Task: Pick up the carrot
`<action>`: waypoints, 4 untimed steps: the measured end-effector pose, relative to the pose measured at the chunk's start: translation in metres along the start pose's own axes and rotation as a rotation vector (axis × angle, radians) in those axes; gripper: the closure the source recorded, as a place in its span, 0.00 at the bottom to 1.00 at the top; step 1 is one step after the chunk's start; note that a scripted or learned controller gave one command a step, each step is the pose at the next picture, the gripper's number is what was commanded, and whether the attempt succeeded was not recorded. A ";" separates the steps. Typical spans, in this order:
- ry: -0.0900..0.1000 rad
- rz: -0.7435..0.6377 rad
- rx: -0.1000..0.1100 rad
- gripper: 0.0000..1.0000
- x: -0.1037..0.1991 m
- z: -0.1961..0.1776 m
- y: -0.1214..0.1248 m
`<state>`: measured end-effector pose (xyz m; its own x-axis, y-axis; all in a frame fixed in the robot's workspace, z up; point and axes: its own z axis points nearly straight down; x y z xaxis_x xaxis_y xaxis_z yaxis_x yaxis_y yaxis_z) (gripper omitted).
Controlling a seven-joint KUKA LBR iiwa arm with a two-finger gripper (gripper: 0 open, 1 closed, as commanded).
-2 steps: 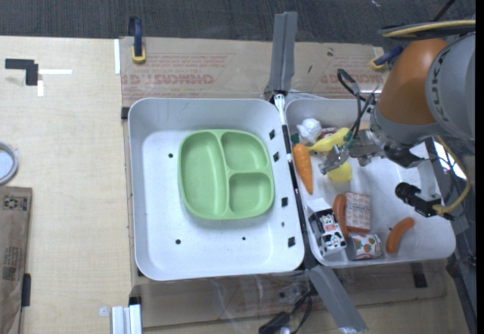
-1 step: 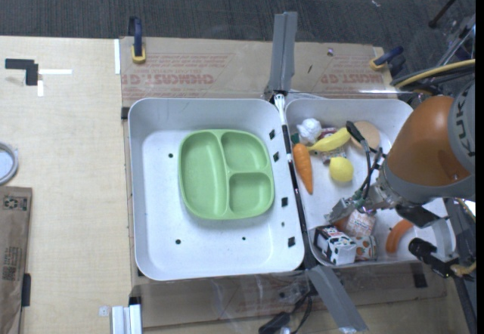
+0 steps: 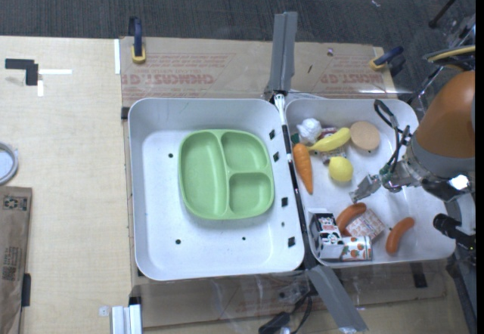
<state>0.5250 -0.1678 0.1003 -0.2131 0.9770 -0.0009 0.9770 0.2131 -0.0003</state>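
Although the task names it, the tapered orange carrot (image 3: 303, 167) lies untouched on the floor of the right-hand shallow white bin (image 3: 355, 255), close against that bin's left wall, its thick end toward the far edge and its tip pointing toward the near edge. That spot beside the wall likely leaves little room for a finger on its left side, so a grasp across its width may be awkward.

The grey metal two-finger tool (image 3: 366, 188) hangs over the middle of the same bin, well apart from the carrot, with the arm's orange band (image 3: 451, 115) above the bin's right edge. Its fingers look slightly spread with nothing between them, though they are small and hard to read.

Between tool and carrot sits a round yellow lemon (image 3: 341, 168); a yellow banana (image 3: 331, 140) lies near the far edge just beside the carrot's thick end. A reddish sausage (image 3: 350, 215) lies just below the tool, another sausage (image 3: 398, 235) sits toward the near right corner, and a small printed carton (image 3: 345, 248) rests against the near edge.

The left-hand white bin (image 3: 151, 196) holds a pale green divided plastic plate (image 3: 226, 173) at its centre, probably a drop spot.
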 end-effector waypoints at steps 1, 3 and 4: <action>0.002 -0.463 0.000 0.00 0.045 0.009 0.010; -0.001 -0.787 -0.002 1.00 0.100 -0.092 0.071; 0.001 -0.613 0.000 1.00 0.127 -0.094 -0.021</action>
<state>0.4777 -0.0476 0.1943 -0.7362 0.6768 0.0009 0.6768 0.7362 -0.0007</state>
